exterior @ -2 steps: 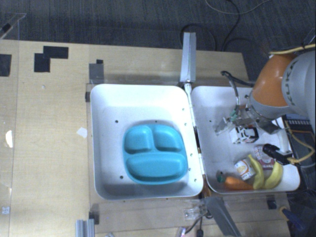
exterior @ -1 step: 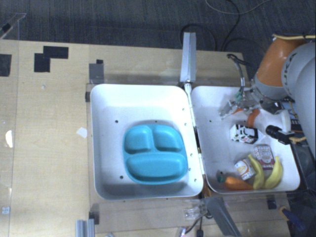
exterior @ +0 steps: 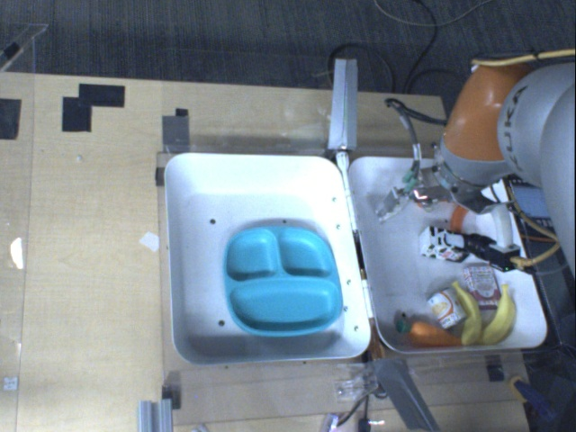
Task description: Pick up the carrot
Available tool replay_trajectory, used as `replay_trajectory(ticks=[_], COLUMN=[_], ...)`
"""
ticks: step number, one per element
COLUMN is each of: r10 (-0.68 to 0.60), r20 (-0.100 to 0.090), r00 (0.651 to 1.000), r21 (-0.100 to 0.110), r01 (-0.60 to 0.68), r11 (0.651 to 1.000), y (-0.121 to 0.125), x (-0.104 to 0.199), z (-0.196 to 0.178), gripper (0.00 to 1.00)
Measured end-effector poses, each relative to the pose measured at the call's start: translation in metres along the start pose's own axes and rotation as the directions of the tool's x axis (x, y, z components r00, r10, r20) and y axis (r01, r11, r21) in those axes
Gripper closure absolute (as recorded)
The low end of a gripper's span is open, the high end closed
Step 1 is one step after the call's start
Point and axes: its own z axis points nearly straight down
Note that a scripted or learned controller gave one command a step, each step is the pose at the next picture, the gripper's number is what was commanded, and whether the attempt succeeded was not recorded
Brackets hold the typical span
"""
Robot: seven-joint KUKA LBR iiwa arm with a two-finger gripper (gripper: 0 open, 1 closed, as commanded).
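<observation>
Approach step: end effector [exterior: 407,193] hovers high in right bin [exterior: 387,268], grip state unclear, nothing visibly held; carrot [exterior: 430,334] lies at the near edge beside bananas [exterior: 486,318], so next: traverse, then descend.

No legible text or label on any item, only faint unreadable lettering on the arm [exterior: 531,106].

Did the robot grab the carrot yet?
Not yet. The carrot lies at the near edge of the right bin, next to the bananas, with nothing touching it. The gripper is up at the bin's far end, well away from it. Left to do: move over the carrot, come down, grab it and lift.
</observation>
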Motion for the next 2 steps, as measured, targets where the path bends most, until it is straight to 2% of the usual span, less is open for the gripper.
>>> replay_trajectory(ticks=[1, 2], r10=[0.032, 0.05], r20=[0.001, 0.001], r00=[0.999, 0.999], r21=[0.001, 0.003], r01=[-0.032, -0.05], r11=[0.999, 0.999], y=[-0.013, -0.026], x=[-0.046, -0.056], z=[-0.011, -0.007], gripper=[0.0, 0.0])
